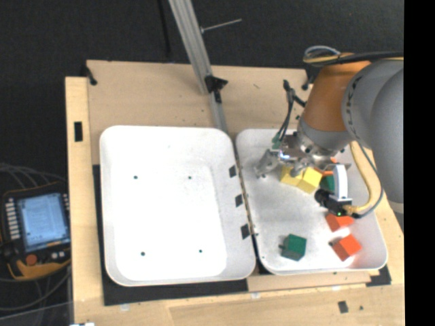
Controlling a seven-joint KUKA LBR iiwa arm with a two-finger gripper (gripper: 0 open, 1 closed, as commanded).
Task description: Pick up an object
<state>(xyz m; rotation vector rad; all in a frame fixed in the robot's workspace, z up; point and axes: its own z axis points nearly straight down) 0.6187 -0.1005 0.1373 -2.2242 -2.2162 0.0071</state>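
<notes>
My gripper (pixel 284 163) hangs low over the upper part of the right bin (pixel 272 209), under the orange-banded wrist. Right beside it, touching or just under its right side, lie two yellow blocks (pixel 304 179). A dark green block (pixel 293 246) sits near the bin's front edge, apart from the gripper. An orange block (pixel 345 247) rests in the front right corner, and another orange piece (pixel 338 221) lies just behind it. A small green piece (pixel 328 181) peeks out from behind the arm's cables. Nothing is visibly held.
The left bin (pixel 170 202) lies alongside, separated by a rim with black clips (pixel 239 199). A slanted metal pole (pixel 197 46) rises behind the bins. A teach pendant (pixel 37 223) sits off the bench at left.
</notes>
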